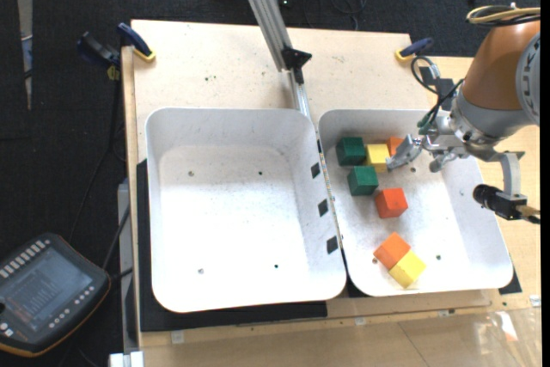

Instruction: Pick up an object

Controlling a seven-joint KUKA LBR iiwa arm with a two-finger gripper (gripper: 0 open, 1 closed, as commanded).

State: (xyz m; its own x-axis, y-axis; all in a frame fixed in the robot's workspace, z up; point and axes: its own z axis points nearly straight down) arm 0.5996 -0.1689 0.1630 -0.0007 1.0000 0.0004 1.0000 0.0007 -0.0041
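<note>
You see the arm reach in from the right over the right bin, its hand hovering above the bin's upper part. The fingers look spread, with nothing between them; judge the hand released and holding no block.

The blocks lie in the right bin. A dark green block sits at the top of the group, with a yellow block touching its right side. An orange block, partly hidden by the hand, lies just beside the yellow one. A second green block sits just below the first pair, and a red-orange block lies near it, lower right. Well apart, towards the bin's near edge, an orange block and a yellow block touch each other. The left bin stands beside the right one on the tabletop.

The blocks look like small, rigid cubes, probably light and not fragile; their flat faces should be smooth. Take hold across two opposite flat faces. You will likely find the red-orange block easiest, since it stands free of neighbours; the touching pairs leave little room for a finger between them.
</note>
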